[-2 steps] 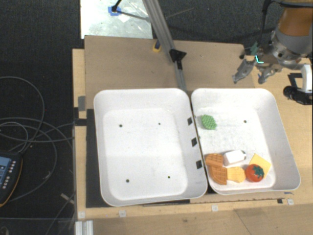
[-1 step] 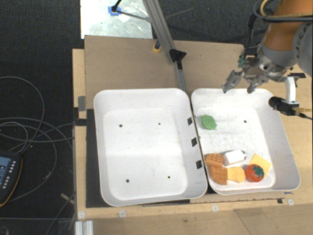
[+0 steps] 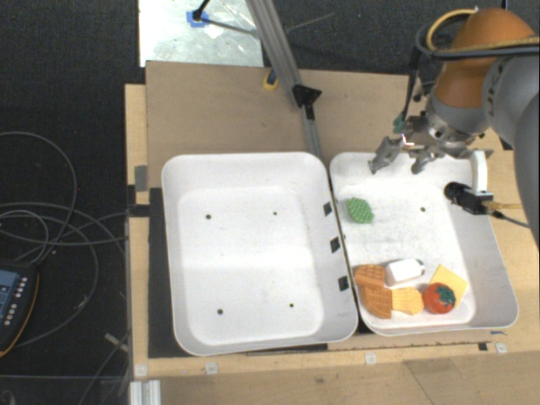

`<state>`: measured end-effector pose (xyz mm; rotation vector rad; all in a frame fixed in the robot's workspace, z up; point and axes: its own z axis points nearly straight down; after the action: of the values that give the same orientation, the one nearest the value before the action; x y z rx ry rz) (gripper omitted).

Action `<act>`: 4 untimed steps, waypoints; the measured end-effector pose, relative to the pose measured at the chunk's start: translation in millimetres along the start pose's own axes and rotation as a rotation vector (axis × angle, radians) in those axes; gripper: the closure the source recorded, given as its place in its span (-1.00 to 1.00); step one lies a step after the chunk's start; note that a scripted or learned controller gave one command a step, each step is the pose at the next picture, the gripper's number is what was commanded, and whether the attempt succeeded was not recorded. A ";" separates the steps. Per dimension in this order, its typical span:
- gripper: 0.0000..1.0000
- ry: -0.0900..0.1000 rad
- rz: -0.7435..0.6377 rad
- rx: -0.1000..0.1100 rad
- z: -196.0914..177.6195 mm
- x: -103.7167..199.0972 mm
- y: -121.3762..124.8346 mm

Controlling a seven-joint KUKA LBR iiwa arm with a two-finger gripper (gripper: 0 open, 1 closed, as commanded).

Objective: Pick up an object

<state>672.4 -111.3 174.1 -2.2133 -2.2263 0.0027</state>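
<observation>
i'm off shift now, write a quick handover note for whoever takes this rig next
Pincer: open, holding nothing, hanging over the far end of the right bin.
Things in the right bin: green piece alone near the middle of its left side; clustered at the near end, two waffle-like orange pieces, white block, yellow wedge and red tomato-like toy.
Done: nothing picked yet.
Left: lower onto one thing, close, lift. The green piece looks easiest, standing apart.
</observation>
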 end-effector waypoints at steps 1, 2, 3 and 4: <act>-1.00 0.000 0.002 0.001 62.6 0.4 -0.5; 1.00 -0.001 -0.001 -0.008 47.2 0.0 1.8; 1.00 -0.002 0.005 -0.010 -9.7 -7.2 -3.7; 1.00 -0.002 0.002 -0.010 -51.8 -7.5 -2.1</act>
<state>670.5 -118.8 225.9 -2.2220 -2.2296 -0.0067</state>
